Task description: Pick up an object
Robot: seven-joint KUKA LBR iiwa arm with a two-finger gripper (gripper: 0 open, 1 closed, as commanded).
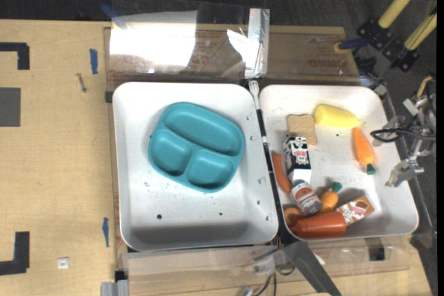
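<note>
Two white bins side by side on the tabletop [48, 149]. Landmark: the teal divided plate [196, 144], lying flat near the middle of the left bin [139, 211], tilted a little on the diagonal.

All loose items sit in the right bin [399, 215], to the right of the plate. Nearest the plate: a small black-and-white carton [298, 151], with a tan bread slice [302, 127] just above it. Farther right of the plate, a yellow piece [336, 116] near the bin's top wall, and an orange carrot [363, 149] just below that, apart from it. Lower right of the plate, a cluster lying close together: a thin orange-red piece [280, 172] along the bin's left wall, a small bottle with a white cap [304, 195], a small orange item with a green tip [330, 197], a red sausage-like piece [318, 224], and a red-and-white packet [356, 209].

At the far right, beyond the right bin's edge, a tangle of cables and metal parts [406, 142]. Jaws: cannot tell their state. Nothing in the bin appears lifted.
</note>
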